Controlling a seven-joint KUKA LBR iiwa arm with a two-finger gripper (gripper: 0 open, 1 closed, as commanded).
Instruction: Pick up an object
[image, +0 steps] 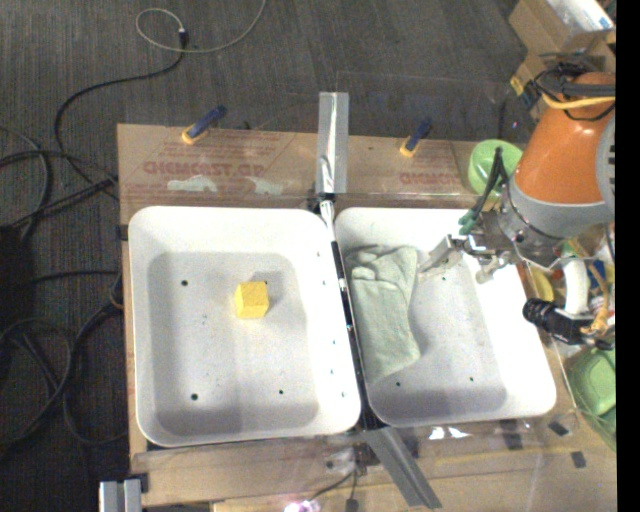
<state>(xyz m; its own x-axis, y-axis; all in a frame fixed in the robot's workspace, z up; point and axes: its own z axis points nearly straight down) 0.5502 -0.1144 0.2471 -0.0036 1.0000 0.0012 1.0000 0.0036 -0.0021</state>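
Hand (462, 252) spread, empty, above right bin (520, 395) near pale cloth (385, 300): risks pinching limp fabric that slips free, or missing entirely.

Two white bins (150, 300) side by side on bench (250, 170), parted by metal bar (332, 140) at far edge. Two blue-and-yellow clamps (203, 124) on bench's far edge. Black cables (60, 150) on dark floor beyond bench's left edge. Green items (492, 160) off bench's right side.
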